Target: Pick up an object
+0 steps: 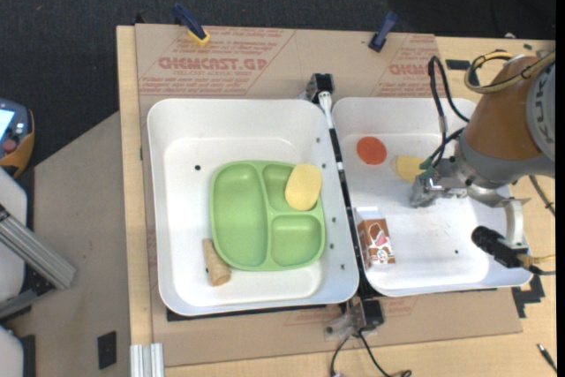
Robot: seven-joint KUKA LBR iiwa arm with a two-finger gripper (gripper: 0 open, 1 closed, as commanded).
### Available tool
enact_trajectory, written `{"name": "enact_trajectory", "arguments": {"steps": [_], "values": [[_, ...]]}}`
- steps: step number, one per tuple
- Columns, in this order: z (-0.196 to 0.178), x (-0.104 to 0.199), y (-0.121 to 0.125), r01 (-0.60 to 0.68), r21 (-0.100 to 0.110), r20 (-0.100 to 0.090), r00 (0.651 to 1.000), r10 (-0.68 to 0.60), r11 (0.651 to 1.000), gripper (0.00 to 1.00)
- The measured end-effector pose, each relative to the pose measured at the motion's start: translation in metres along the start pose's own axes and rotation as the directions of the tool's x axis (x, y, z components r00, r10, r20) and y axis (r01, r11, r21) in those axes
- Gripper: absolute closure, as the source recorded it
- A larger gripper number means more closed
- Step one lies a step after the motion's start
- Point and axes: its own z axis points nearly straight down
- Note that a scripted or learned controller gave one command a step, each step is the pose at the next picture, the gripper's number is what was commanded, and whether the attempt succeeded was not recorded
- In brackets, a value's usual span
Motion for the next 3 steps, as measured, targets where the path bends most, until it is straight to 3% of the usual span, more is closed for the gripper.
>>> {"name": "enact_trajectory", "arguments": {"steps": [1, 2, 3], "values": [[-0.170, 0.034, 0.027, 0.008, -0.026, 0.006, 1.000, -0.007, 1.000, 1.00], [-0.070, 0.057, -0.034, 0.001, 0.006, -0.002, 1.000, -0.001, 1.000, 1.00], [-0.101, 0.158, -0.064, 0.010, -0.004, 0.000, 1.000, -0.010, 1.000, 1.00]]}}
